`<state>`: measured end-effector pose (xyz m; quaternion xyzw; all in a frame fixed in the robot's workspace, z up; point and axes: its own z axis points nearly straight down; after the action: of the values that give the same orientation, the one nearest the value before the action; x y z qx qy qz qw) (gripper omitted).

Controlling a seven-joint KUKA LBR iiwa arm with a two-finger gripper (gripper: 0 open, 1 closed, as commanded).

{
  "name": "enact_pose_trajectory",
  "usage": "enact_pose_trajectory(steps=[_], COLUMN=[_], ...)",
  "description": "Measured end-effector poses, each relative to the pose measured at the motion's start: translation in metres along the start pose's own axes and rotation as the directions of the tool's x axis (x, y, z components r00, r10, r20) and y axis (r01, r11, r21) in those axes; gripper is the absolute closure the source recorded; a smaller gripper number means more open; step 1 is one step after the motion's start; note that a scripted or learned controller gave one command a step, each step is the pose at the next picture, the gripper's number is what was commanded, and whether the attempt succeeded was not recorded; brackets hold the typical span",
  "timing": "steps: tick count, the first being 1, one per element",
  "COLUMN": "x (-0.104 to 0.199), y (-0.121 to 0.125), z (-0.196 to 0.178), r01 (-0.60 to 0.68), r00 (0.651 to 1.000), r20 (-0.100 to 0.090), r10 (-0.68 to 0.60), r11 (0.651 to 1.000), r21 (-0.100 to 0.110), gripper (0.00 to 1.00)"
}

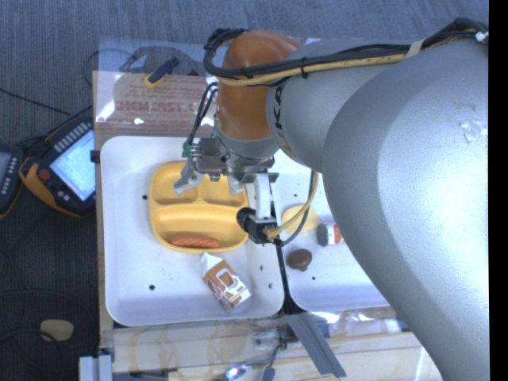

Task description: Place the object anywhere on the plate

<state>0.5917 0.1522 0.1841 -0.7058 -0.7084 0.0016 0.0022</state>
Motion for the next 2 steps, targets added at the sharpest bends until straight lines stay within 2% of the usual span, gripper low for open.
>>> enact_pose_trajectory(steps=[2], x=[0.0], y=[0.0], z=[0.0], r01=[0.0], r00=[1.0], r20=[0.0], r10=[0.0], r11=[1.0], r21=[0.0], gripper=[0.0])
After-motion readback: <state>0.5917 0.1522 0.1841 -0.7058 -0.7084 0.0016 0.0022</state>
